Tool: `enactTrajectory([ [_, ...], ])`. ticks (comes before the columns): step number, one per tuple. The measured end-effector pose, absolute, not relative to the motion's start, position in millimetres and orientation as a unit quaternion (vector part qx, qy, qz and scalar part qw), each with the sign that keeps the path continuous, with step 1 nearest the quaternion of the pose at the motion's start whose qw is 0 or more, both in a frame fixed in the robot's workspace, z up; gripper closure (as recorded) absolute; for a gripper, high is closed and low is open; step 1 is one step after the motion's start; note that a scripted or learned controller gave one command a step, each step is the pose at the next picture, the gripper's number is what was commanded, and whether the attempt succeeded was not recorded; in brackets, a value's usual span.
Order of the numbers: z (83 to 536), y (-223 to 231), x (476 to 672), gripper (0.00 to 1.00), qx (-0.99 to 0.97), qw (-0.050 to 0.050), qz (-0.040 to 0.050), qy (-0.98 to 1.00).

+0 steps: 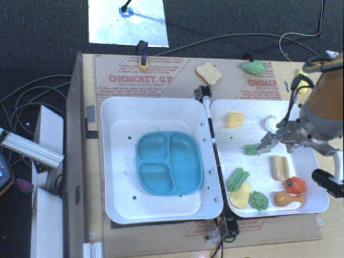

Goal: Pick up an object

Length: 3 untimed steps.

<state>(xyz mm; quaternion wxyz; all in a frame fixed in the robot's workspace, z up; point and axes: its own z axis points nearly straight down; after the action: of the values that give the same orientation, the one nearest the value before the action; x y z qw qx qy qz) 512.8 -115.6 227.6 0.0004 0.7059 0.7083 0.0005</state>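
My gripper (269, 143) hangs low over the middle of the right bin (322, 206), reaching in from the right. A small green toy piece (250, 150) lies on the bin floor just left of its tip, touching or nearly touching it. Around it lie a yellow cheese block (235, 120), a white round piece (270, 123), a tan bun (278, 167), a red tomato (294, 185), an orange piece (285, 199), a green broccoli (258, 200), a yellow lemon (239, 195) and green beans (237, 178).
The left bin (115, 117) holds a blue divided plate (169, 162). A bread slice (208, 73) and a green toy (253, 67) lie on the cardboard behind the bins. A black divider strip (213, 138) runs between the bins.
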Motion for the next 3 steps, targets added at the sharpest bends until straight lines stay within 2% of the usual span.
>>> enactTrajectory([
  [1, 163, -177, 509.0, 0.0, 0.707, 0.0, -0.0003, 0.707],
  [2, 84, -194, 559.3, 0.0, 0.706, 0.001, 0.0004, 0.708],
  [3, 84, -207, 515.2, 0.0, 0.707, 0.001, 0.0001, 0.707],
])
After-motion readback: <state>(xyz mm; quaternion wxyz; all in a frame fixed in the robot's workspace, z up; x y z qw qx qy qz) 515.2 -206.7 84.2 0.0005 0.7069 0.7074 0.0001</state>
